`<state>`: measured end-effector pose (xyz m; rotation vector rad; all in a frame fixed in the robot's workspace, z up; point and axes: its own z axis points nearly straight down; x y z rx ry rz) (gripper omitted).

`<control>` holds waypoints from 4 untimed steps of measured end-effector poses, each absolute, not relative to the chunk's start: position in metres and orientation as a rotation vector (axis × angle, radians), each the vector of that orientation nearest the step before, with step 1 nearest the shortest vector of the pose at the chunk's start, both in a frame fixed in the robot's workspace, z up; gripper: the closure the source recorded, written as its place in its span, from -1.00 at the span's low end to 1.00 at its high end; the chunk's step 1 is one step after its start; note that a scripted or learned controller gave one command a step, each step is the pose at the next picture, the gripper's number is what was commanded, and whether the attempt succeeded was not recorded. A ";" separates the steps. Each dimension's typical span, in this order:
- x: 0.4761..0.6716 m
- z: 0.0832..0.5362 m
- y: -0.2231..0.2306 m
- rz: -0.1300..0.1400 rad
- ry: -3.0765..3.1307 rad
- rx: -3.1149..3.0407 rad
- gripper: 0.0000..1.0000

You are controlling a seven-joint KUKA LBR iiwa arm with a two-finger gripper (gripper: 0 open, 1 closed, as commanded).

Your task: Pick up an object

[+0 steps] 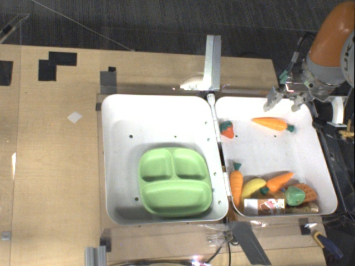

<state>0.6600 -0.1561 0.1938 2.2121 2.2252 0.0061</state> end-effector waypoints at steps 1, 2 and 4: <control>0.652 0.184 -0.159 0.004 2.463 1.943 -1.00; 0.598 0.264 -0.166 0.007 2.412 2.000 -1.00; 0.665 0.088 -0.177 0.008 2.218 2.214 -1.00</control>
